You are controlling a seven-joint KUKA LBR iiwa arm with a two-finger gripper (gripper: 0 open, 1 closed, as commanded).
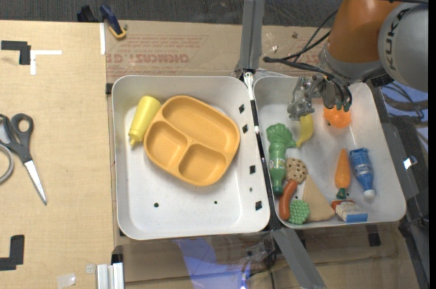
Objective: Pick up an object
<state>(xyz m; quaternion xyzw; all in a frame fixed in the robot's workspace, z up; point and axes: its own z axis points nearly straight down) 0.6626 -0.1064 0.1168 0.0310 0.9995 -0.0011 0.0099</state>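
Note:
My gripper [319, 101] hangs over the back of the right bin [381, 144], open, with nothing between its fingers. Just below its fingertips lie a yellow banana [306, 129] and a small orange fruit [337, 118]. Further forward in that bin are a green bottle [278, 151], an orange carrot [343, 168], a blue tube [362, 172], a speckled cookie [296, 170], a red sausage-like piece [287, 193], a green round piece [298, 211], a tan wedge [317, 202] and a small white box [351, 213].
The left bin [136, 206] holds a yellow divided plate [193, 140] and a yellow squeeze bottle [143, 118]. Scissors [24, 151] lie on the bench at far left. A metal divider [251, 42] runs between the bins. Cables trail behind the arm's orange band [357, 22].

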